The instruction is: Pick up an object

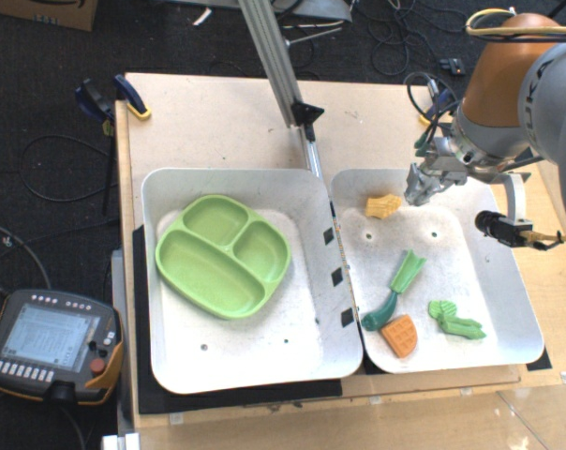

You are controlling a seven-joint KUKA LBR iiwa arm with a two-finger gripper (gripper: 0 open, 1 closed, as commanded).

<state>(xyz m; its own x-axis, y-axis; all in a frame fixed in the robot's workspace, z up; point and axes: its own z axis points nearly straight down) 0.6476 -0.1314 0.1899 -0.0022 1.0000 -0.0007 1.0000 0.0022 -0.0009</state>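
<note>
The right bin (508,289) holds several small toys: a yellow piece (383,205) near its back edge, a long green stalk (395,289) in the middle, an orange chunk (401,336) at the front and a bright green piece (454,319) to the right of it. My gripper (420,192) hangs over the back of this bin, just right of the yellow piece and apart from it. Nothing shows between its fingers.
A green divided plate (223,255) lies in the left bin (171,354). A slanted metal pole (275,54) rises from the bench behind the bins. A teach pendant (49,345) lies off the bench at the lower left.
</note>
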